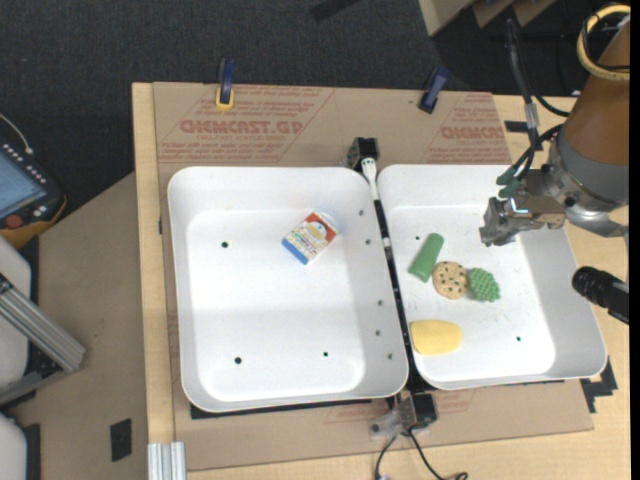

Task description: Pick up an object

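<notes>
Gripper point(497, 230) hovers over right bin point(570, 353); finger state cannot be told. Cookie point(450, 280) and green cylinder point(427, 255) unpicked. Grasp pending.

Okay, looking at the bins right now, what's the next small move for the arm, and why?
Probably shift the tool toward the camera and a bit left, then lower it over the bumpy green piece. It hangs above bare floor of the right bin, and that piece looks nearest, with the cookie touching its left side.
</notes>
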Controlling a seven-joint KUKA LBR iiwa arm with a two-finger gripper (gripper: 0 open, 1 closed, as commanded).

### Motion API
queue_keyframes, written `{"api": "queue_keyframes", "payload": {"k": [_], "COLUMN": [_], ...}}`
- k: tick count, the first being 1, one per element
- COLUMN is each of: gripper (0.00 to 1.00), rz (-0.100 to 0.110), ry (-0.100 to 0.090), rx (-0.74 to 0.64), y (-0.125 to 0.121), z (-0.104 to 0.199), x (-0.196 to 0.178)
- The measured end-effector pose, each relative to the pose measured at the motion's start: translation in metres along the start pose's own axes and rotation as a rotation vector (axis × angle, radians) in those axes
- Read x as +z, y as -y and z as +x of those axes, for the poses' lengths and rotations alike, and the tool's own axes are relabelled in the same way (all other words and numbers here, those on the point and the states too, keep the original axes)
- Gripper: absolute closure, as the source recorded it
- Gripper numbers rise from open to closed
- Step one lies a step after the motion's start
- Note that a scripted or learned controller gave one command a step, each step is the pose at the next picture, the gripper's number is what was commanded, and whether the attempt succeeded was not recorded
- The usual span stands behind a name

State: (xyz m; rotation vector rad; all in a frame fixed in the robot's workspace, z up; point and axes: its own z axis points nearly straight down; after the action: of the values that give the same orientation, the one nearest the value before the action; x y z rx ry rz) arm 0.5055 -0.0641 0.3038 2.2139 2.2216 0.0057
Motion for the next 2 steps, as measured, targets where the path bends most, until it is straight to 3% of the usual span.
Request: {"api": "queue_keyframes", "payload": {"k": [1,2], "gripper": [1.0,1.0], "rz": [0.012,0.002], "ry": [-0.003,-0.001], "rx": [0.005,-0.002], "y": [0.028,0.026], "z": [-0.006,0.044], "x": [0.06,0.037]}}
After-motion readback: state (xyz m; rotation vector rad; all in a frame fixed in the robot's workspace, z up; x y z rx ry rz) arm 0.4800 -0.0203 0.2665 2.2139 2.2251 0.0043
